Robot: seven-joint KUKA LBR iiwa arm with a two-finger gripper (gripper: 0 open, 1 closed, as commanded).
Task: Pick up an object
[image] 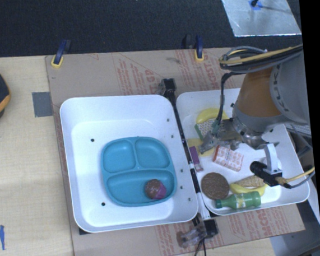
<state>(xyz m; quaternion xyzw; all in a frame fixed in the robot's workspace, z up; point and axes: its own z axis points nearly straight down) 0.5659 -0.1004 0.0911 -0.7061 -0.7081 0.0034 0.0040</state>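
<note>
Objects for picking are lying in the right bin (299,198): a red-and-white packet (229,158) near the middle, a brown disc (215,185) toward the near left corner, a green bottle (238,202) lying on its side along the near edge, a yellow banana-like piece (247,186) just above the bottle, a yellow item (208,115) near the far left corner, and a narrow purple piece (194,155) lying along the left edge.

Gripper (217,137) is hanging over the middle of the right bin, just beside the far edge of the red-and-white packet. Whether it is touching the packet cannot be told. Its opening is hidden in the dark metal parts, so wide or narrow cannot be told. Nothing is visibly sitting in its grasp.

Arm (269,94) is reaching in over the right bin's far right corner, orange band showing, cables (254,56) looping above it.

Left bin (78,160) is carrying a blue divided plate (134,155) near its middle. A small round brown-and-purple thing (154,189) is sitting in the plate's near compartment, toward its right end.

Both bins are resting on a cardboard sheet (120,69) clamped at its far edge.
</note>
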